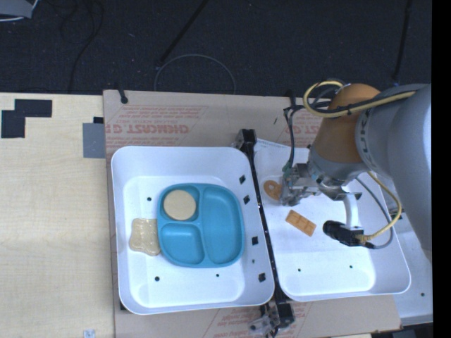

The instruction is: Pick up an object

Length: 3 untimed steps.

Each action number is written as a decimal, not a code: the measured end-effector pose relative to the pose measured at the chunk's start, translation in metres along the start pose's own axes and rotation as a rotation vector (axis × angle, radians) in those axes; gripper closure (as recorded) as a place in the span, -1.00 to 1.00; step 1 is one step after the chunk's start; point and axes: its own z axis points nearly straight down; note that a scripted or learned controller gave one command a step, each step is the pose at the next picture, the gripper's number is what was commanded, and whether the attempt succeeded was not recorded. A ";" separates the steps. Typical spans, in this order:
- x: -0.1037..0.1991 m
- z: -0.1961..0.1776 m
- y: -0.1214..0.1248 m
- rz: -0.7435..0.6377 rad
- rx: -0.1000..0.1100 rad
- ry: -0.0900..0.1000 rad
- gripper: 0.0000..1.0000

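Orange cracker [300, 223] in right bin [352, 277], near pretzel [272, 187].

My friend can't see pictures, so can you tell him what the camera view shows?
A grey robot arm reaches into the right white bin, its claw low by a small brown ring-shaped piece, with an orange waffle-like piece nearby. The left white bin holds a blue divided plate with a round tan piece on it and a pale piece beside it.

A blue plate [211, 231] bears a tan round [179, 204]; white bins [134, 167] hold a pale-yellow piece [144, 236] and an orange waffle-patterned piece [301, 223].
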 end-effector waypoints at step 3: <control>-0.011 -0.147 -0.001 -0.004 -0.007 -0.001 1.00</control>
